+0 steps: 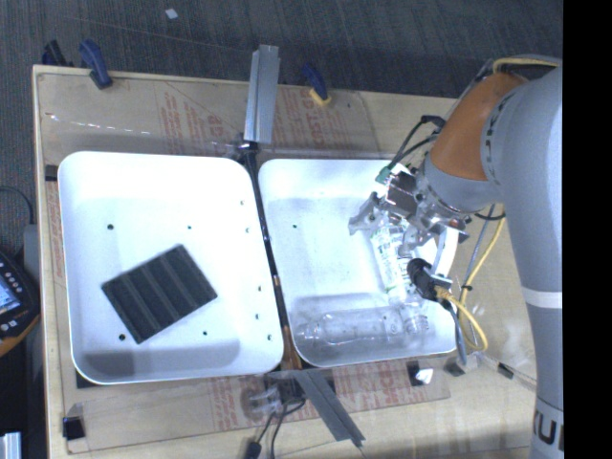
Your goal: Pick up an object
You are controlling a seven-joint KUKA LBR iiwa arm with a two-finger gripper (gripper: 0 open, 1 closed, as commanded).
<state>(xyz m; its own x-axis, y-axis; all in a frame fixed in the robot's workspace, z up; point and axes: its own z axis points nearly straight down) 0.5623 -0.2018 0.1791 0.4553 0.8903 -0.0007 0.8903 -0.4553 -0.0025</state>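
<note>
Pincer (406,247) fingertips lost among wrist hardware and cables, open or closed not readable; clear plastic bottle (359,329) just below the pincer, outline faint against the white bin (316,199), end nearest the pincer indistinct; arm (526,189) cut by right and bottom frame edges; dark device (11,299) far left of the pincer, cropped at the edge.

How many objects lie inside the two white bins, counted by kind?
Black ribbed rectangular pad in the left bin: 1
Clear plastic bottle lying in the right bin: 1
Clear plastic bottle under the tool: 1
Total: 3
</note>
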